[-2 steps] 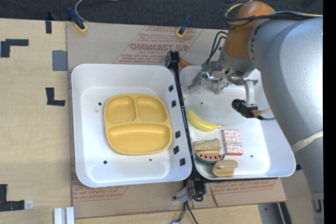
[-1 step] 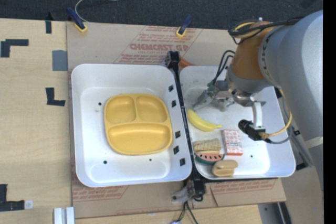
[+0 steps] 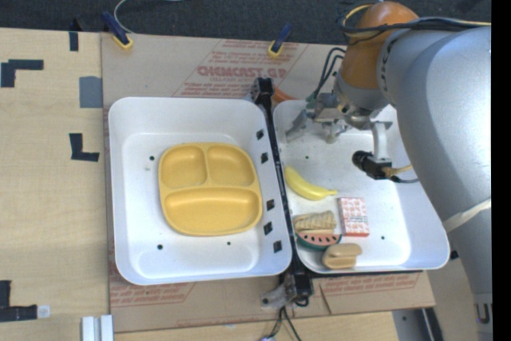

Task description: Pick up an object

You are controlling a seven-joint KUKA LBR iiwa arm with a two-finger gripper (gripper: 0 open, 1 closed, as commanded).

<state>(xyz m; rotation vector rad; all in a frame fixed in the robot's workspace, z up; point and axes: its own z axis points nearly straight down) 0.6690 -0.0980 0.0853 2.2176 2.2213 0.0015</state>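
Note:
My gripper hangs over the back left corner of the right bin, below the orange wrist band. Nothing shows in its grasp. A yellow banana lies just in front of it, near the divider. Closer to the front lie a tan cracker, a watermelon slice, a red and white box and a tan bun. A yellow divided plate sits in the middle of the left bin.
The grey arm covers the right side of the right bin. A black clip divider runs between the bins. Cardboard lies under both, held by blue and yellow clamps at the back.

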